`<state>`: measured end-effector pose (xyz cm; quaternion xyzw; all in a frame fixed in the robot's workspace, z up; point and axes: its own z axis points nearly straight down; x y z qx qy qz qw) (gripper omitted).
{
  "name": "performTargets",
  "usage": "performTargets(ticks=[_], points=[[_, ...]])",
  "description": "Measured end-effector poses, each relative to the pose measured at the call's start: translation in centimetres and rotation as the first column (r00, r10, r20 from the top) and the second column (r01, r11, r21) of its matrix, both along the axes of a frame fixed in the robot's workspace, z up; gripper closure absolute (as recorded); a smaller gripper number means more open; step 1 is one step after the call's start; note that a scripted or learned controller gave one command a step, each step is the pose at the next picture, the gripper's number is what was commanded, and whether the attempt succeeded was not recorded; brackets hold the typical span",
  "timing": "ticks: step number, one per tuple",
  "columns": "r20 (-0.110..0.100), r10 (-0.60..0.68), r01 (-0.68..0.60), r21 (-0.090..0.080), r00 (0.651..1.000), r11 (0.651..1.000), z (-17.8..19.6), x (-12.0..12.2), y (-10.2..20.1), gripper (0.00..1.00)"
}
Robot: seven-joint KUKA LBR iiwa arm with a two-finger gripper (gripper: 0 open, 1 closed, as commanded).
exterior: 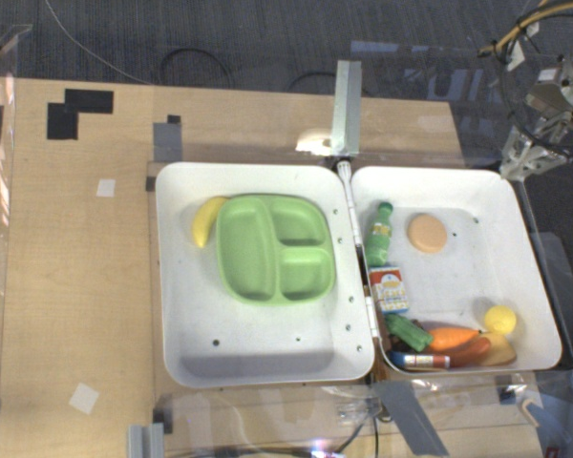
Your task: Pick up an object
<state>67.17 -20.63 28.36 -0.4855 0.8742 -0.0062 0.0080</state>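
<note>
In the left bin [172, 342], a green divided plate [272, 248] lies flat near the middle, and a yellow banana [206, 220] is tucked against its left rim, curving from upper right down to lower left. Both look loosely dropped rather than arranged.

Across the centre divider, the right bin [525, 246] holds the likelier targets. A green bottle [378, 234] lies on its side along the divider, its long axis running up and down the view, cap toward the far edge. Just below it sits a small printed carton [389, 290], also lengthwise along the divider. A round tan disc [427, 233] rests apart in the open floor, probably the easiest pick. In the near corner, a green piece [407, 332], an orange carrot [453, 337], a marker [420, 360] and a yellow lemon [500, 320] crowd together, the carrot and marker pointing left to right.

At the far right, the tool [533, 156] hangs above the table outside the bin's far corner, holding nothing; I cannot tell how wide it stands.
</note>
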Motion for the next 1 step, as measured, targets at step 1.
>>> performTargets(ticks=[1], points=[[-0.018, 0.097, -0.097, 0.004, 0.995, 0.995, -7.86, -15.01, -0.07, 1.0]])
